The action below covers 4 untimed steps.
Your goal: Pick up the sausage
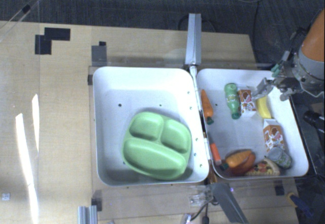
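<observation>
Item: glossy orange-brown sausage [239, 159], near corner of right white bin [300, 131], crowded by toys; pincer [271, 87] state indiscernible; risk: grabbing a neighbour.

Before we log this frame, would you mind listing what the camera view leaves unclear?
- Two-finger gripper, camera view: small and blurred over the right white bin; its finger state is unreadable.
- Grey arm with orange band: cut off by the right edge.
- Reddish-brown sausage: crowded by neighbouring toy food at the bin's near wall, so its outline is unclear.
</observation>
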Available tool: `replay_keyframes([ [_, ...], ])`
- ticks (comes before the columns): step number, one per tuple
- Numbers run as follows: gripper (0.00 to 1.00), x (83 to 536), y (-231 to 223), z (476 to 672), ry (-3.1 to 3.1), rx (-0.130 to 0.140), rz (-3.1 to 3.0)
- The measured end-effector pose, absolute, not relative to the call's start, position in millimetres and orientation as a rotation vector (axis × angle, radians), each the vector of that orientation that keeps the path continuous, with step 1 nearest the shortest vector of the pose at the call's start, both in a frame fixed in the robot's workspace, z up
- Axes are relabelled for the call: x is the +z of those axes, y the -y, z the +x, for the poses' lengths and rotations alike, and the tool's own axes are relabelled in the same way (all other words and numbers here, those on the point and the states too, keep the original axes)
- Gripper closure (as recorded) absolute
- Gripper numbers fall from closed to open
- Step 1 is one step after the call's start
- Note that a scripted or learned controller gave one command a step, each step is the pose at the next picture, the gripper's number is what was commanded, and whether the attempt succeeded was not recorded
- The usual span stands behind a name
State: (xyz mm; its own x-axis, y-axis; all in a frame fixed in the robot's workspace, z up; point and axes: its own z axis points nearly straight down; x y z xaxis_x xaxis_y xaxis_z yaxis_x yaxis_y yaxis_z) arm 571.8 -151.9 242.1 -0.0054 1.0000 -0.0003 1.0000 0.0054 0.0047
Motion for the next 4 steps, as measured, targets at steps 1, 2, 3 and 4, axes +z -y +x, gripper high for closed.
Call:
replay_keyframes([
  [1,0.0,118,111,590.6,-2.443,0.018,1.939],
  [2,0.0,107,126,537.2,-2.465,0.044,1.85],
  [3,0.0,107,128,507.7,-2.532,0.04,1.737],
  [4,1.0,124,133,513.5,-2.506,0.044,1.729],
])
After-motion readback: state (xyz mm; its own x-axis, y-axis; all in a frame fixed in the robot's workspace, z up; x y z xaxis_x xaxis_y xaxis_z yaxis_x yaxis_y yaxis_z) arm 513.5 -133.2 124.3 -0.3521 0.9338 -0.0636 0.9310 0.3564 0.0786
